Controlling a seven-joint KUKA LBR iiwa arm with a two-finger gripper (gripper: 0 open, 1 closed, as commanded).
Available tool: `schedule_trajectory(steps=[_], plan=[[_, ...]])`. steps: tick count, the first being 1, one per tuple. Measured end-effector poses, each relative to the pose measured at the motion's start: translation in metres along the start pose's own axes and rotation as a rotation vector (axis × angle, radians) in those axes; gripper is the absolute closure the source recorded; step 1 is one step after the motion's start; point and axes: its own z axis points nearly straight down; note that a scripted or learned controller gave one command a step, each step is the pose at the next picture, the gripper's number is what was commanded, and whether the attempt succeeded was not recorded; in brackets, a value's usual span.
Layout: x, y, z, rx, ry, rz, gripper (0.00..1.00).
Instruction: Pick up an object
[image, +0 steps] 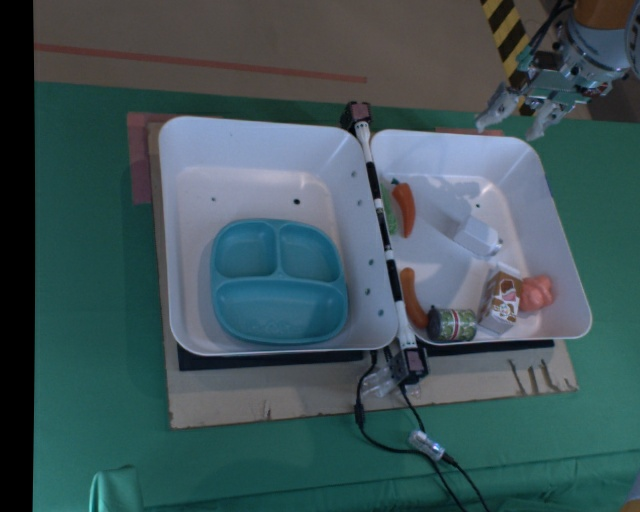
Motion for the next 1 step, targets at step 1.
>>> schedule_trajectory(steps=[1], plan=[[-0.0030, 0.0127, -0.0143, -0.002, -0.001, -0.001, 0.00]])
